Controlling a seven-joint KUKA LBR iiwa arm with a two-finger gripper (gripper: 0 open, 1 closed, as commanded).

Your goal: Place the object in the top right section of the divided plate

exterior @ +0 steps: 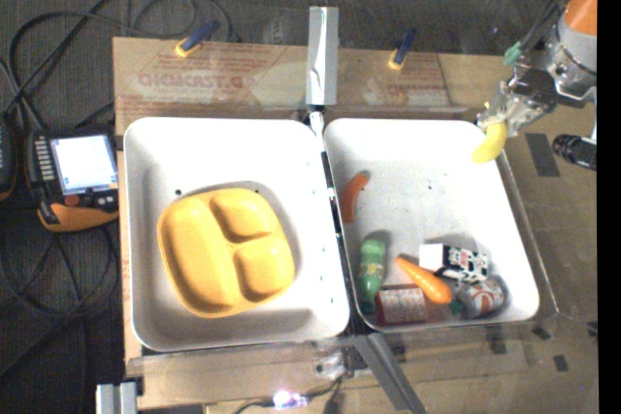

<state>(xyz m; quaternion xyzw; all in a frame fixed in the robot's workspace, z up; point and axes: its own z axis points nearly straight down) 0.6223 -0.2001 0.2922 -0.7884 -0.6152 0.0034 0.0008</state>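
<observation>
A yellow divided plate (pixel 194 252) lies in the left white bin (pixel 146 150), with one large section on its left and two smaller ones on its right. The top right section (pixel 245 213) holds nothing. My gripper (pixel 502 118) hovers over the far right corner of the right bin (pixel 427 150), far from the plate. A small yellow banana-like object (pixel 489 143) hangs from its fingertips, and the fingers are shut on its upper end.
The right bin's near end holds a red chili-like piece (pixel 353 194), a green bottle (pixel 372 267), a carrot (pixel 424 278), a red can (pixel 401 303), a small white pack (pixel 456 259) and a silver can (pixel 482 296). A metal post (pixel 322 53) stands behind the bins' shared wall.
</observation>
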